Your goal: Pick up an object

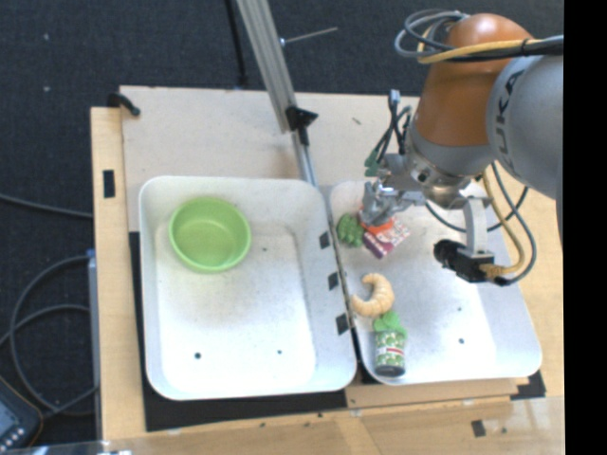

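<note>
Wooden bench (pixel 218 131) — two white bins (pixel 237 349) | dark carpet (pixel 95 27) | end effector (pixel 379 207) over packet (pixel 387 238) — grip unclear

dark speckled carpet floor (pixel 114 36); pale wooden bench (pixel 209 131); slanted metal pole (pixel 270 55); black cables (pixel 38 301)

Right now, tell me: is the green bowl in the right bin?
No. The green bowl sits in the left bin, apart from the croissant.
</note>
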Controlling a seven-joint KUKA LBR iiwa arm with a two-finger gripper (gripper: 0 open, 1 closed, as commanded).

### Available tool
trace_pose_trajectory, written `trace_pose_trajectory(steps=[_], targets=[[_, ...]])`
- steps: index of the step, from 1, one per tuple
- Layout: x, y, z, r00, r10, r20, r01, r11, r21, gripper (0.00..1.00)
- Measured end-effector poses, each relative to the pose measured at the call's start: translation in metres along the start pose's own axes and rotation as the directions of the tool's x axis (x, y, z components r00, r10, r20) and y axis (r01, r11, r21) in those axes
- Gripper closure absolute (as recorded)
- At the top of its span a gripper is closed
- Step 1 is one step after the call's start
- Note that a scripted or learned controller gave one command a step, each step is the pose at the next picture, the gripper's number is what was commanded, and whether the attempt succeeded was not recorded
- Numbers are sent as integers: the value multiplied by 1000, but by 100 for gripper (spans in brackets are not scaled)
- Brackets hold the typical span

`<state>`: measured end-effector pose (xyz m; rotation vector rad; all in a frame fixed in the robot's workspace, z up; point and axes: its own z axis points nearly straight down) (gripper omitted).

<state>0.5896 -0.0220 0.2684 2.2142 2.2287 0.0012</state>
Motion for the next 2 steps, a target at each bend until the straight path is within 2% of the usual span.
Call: trace_pose_trajectory(steps=[2], targets=[[84,-8,16,1000,0,0,0,1000,1,100]])
